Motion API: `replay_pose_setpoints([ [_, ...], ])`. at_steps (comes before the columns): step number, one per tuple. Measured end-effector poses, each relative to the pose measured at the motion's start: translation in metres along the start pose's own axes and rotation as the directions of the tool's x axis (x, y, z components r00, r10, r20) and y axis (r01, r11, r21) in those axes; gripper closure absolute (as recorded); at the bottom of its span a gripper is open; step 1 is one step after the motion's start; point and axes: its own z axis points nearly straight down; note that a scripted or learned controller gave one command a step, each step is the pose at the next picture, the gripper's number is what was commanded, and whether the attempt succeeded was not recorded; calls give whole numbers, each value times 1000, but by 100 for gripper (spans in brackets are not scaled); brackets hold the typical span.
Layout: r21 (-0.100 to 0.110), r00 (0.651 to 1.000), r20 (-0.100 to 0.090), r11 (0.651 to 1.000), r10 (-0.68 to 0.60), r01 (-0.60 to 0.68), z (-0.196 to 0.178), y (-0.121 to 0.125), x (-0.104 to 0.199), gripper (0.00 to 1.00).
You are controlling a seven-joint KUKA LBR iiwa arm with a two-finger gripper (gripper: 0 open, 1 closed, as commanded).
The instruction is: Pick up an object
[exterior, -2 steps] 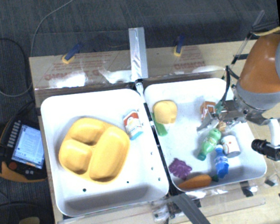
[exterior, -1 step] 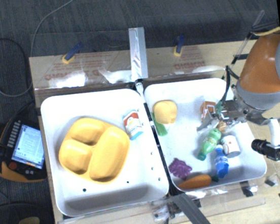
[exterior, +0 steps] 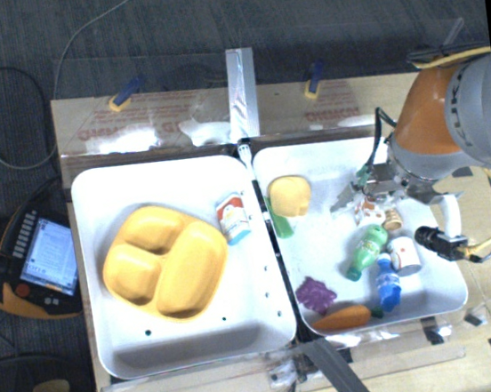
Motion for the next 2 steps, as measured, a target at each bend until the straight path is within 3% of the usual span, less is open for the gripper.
replay_pose_setpoints([
  [1,-9,999,1,999,-46,46,11,13,-16,0],
  [2,-32,999,16,998,-46,46,-5,19,-20,100],
])
